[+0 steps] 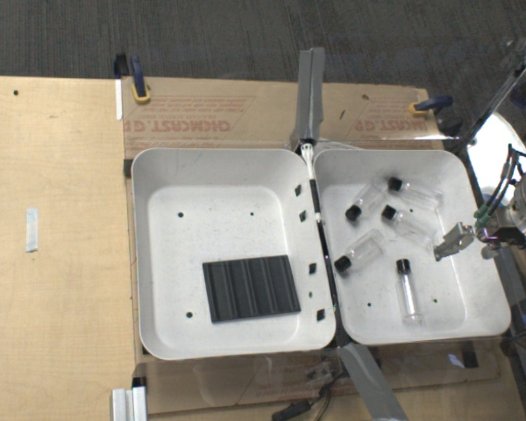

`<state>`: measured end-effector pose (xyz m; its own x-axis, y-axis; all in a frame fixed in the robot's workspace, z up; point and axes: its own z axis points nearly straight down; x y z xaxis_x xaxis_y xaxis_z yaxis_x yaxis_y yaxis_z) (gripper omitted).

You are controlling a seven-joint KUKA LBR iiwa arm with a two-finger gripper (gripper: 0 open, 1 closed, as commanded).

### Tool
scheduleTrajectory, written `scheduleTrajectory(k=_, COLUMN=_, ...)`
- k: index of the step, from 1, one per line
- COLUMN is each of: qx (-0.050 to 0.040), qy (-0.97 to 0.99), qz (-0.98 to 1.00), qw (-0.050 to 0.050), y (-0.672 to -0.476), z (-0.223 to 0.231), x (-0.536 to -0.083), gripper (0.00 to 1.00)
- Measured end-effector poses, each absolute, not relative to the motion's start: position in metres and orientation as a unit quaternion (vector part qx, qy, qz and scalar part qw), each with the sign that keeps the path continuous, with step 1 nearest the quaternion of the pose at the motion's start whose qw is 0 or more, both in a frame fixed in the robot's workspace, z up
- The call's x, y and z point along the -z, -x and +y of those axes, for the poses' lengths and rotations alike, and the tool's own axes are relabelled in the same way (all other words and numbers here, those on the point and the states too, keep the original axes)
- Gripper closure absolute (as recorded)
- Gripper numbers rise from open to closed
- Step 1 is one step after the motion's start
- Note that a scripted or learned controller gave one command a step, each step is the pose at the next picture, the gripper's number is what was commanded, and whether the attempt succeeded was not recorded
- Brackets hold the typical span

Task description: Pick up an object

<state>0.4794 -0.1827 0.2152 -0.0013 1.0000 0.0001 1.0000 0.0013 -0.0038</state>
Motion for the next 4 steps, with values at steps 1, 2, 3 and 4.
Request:
scheduleTrajectory(k=1, qx=-0.0006, qy=0.728, qz=-0.686, qw=0.001, y=-0.508, z=-0.15, x=-0.091, gripper=0.0)
scheduleTrajectory(k=2, qx=-0.0013, qy=0.729, qz=-0.684, qw=0.002, y=-0.507, z=-0.151, x=-0.099, gripper=1.0)
scheduleTrajectory(k=3, qx=-0.0013, qy=0.729, qz=-0.685, qw=0.0, y=-0.515, z=-0.121, x=-0.217, gripper=1.0)
scheduleTrajectory(k=4, qx=-0.0025, qy=0.728, qz=-0.686, qw=0.0, y=-0.516, z=-0.121, x=-0.225, gripper=1.0)
